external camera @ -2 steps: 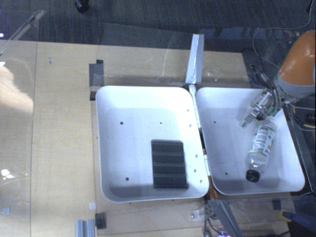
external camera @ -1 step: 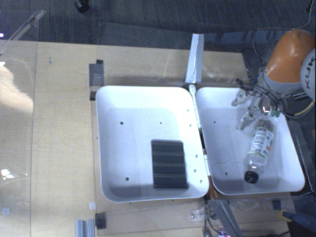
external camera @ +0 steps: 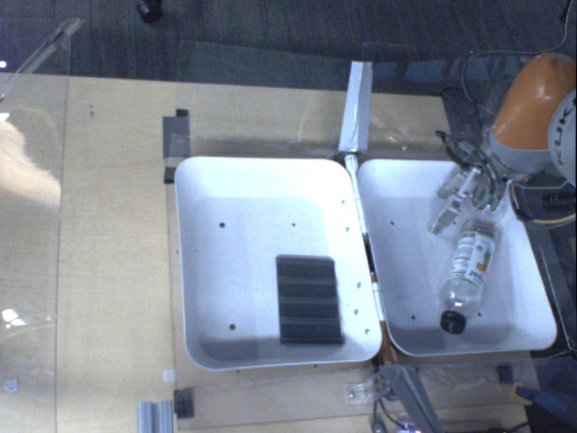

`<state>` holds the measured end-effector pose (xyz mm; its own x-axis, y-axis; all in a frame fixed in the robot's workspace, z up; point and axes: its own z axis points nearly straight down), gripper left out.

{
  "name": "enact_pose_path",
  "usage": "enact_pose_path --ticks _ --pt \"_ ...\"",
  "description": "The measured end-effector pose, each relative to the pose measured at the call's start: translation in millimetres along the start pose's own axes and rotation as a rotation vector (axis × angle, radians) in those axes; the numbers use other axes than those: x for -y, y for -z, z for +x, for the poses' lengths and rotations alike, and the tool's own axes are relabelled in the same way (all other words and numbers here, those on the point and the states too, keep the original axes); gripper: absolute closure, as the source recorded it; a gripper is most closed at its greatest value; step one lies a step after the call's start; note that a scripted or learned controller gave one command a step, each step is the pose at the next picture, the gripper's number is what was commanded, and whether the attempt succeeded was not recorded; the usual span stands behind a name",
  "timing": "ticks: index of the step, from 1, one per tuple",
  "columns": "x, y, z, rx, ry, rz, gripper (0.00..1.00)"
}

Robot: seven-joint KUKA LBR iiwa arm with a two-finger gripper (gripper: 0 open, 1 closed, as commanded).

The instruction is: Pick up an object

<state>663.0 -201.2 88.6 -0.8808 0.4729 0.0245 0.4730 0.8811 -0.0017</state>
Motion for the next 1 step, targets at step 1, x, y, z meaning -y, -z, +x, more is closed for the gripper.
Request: enact_pose_path --ticks 1 --pt "9.6 32.3 72.0 0.033 0.172 -0.003 0.00"
